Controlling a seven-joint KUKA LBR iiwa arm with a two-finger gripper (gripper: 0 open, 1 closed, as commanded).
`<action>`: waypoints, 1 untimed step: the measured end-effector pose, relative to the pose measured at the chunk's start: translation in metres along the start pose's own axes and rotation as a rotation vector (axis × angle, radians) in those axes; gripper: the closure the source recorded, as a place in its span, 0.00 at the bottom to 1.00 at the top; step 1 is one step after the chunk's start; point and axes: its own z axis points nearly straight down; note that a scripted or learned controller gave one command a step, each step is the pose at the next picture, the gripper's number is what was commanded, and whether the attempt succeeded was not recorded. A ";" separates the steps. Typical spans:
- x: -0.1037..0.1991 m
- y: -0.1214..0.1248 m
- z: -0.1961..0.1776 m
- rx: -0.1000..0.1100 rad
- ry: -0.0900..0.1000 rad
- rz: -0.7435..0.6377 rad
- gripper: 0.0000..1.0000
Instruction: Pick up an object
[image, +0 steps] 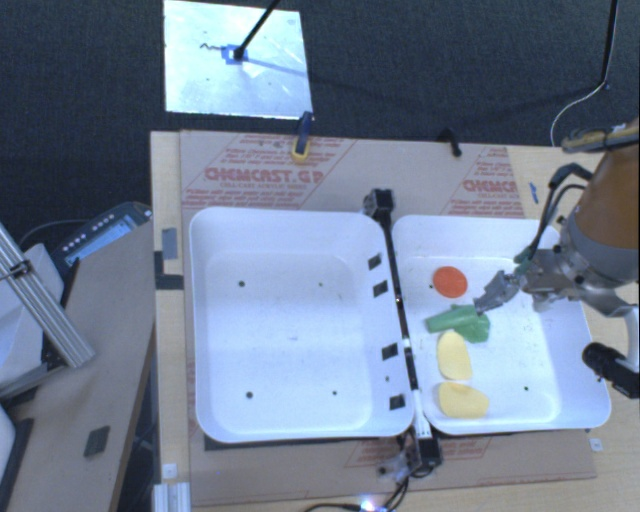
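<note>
Right bin (570, 400): held four things, namely one orange disc (450, 281), one green piece (458, 322), two yellow pieces (454, 355) (463, 400).
Left bin (215, 300): white, beside it on the tabletop (250, 165).
Jaws (492, 296): tip touched the green piece's right end; grip state could not be told.

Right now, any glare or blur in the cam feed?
Camera view: glare on the metal sheet at top; white bins bright but not washed out; pincer slightly soft beside the green object; orange disc and yellow pieces readable.
</note>
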 end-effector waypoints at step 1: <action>-0.048 0.063 0.121 -0.001 -0.002 0.002 0.00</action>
